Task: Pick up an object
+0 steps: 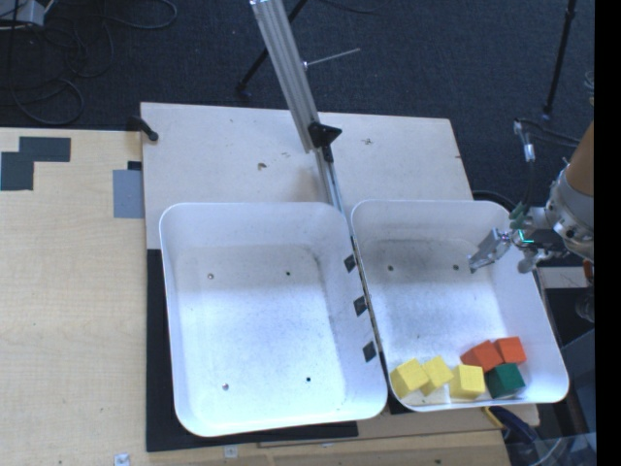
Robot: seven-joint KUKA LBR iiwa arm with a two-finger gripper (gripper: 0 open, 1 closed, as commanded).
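Observation:
Several small blocks lie clustered in the near right corner of the right bin (427, 205). Among them are yellow blocks (410, 375) (470, 381), orange-red blocks (480, 355) (510, 349) and a dark green block (504, 381). My gripper (505, 257) hovers over the right bin's far right rim, well above and behind the blocks. It is open, with one grey finger (482, 253) reaching left over the bin floor and nothing between the fingers.
The left bin (165, 223) sits beside the right one, with black clips (360, 305) along the shared wall. A slanted aluminium bar (291, 76) rises behind the bins. Beyond the bench lie dark carpet, cables and stand legs.

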